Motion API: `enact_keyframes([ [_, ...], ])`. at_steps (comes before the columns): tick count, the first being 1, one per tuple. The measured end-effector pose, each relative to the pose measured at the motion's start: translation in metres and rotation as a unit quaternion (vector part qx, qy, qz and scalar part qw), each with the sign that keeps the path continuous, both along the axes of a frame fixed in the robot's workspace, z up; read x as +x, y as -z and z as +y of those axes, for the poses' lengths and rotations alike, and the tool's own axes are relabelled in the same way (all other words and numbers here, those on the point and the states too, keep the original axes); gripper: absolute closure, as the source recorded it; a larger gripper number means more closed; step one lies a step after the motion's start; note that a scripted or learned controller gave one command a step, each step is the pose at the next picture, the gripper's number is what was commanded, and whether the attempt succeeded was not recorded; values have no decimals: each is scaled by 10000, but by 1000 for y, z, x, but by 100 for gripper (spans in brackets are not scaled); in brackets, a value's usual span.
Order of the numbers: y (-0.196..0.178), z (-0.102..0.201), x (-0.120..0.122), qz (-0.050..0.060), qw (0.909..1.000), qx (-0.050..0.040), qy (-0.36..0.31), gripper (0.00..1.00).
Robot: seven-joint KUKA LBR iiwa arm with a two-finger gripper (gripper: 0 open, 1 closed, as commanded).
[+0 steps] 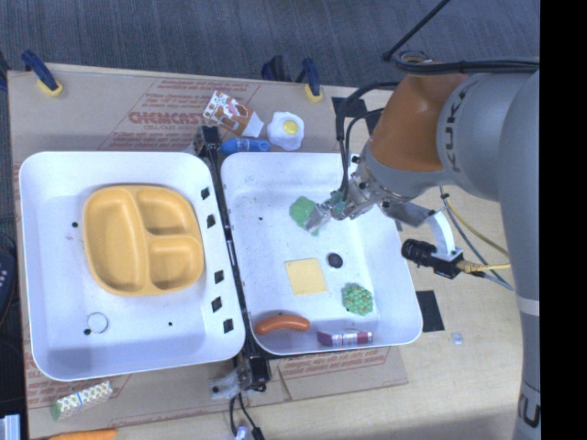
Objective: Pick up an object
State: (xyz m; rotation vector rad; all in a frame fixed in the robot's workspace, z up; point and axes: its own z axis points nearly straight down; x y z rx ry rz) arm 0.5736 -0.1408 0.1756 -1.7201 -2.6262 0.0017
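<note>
My gripper [327,213] hangs low over the upper middle of the right bin [396,282], under the arm's orange band. Just to its left, touching or nearly touching it, lies a small green object [301,211]. Further down the same bin are a flat yellow square [305,276], a small black disc [335,261] and a green dotted ball [358,299]. An orange sausage [282,323] and a small tube [346,337] lie along the front wall.
The left bin [37,246] holds a yellow divided plate [142,239] and a small clear ring [96,322]. Behind the bins on the cardboard sit a snack packet [226,111], a white and yellow piece [287,129] and a blue item [246,145].
</note>
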Motion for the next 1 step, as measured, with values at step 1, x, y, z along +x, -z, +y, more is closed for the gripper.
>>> enact_keyframes([
  [1, -29, 59, 0, -14, 9361, -3, -3516, 100],
])
